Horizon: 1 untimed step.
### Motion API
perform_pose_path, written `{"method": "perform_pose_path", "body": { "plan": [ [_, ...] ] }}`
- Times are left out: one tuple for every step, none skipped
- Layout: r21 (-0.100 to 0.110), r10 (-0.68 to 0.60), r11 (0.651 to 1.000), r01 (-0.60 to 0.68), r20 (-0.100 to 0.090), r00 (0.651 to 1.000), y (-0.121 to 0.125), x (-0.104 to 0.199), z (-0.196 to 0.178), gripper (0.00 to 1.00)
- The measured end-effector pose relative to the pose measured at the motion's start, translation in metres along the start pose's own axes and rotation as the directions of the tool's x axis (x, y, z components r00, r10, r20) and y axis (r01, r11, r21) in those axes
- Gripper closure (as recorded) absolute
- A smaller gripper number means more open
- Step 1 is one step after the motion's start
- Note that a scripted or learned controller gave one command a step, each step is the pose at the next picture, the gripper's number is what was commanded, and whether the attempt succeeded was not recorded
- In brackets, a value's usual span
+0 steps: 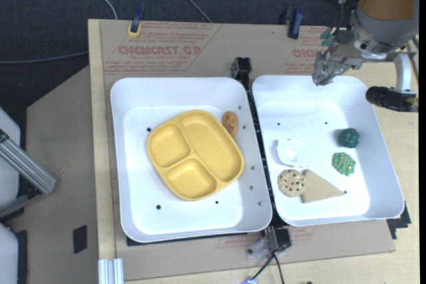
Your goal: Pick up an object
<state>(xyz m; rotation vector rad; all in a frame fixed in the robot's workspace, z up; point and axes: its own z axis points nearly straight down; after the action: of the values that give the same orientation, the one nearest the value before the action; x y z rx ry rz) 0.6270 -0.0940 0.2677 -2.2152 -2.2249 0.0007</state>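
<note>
1. My gripper hangs over the far rim of the right bin, near its back corner. From this slanted look down I cannot tell how it is set, and nothing shows in it, so I judge the pick is not yet made.

2. The things I could take lie in the near half of the right bin, well apart from where I hang: a dark green ball, a lighter green knobbly piece, a tan wedge, a speckled cookie touching the wedge, and a small white piece just beyond the cookie.

3. The two green pieces sit apart from each other and from the rest, which I judge makes them the easier targets. The cookie and wedge lie flat and together, so there is little to close around.

4. The left bin holds a yellow divided plate, lying askew, with a small brown piece just beside its far edge. The plate looks broad and shallow, a poor fit for me.

5. Both bins sit side by side on the worktop, so I can reach either from the right.
</note>
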Motion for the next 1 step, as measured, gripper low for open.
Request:
{"method": "perform_pose_path", "body": {
  "plan": [
    [0.002,0.000,1.000,0.000,0.000,1.000,-0.0039,0.0494,0.0194,1.00]
  ]
}}
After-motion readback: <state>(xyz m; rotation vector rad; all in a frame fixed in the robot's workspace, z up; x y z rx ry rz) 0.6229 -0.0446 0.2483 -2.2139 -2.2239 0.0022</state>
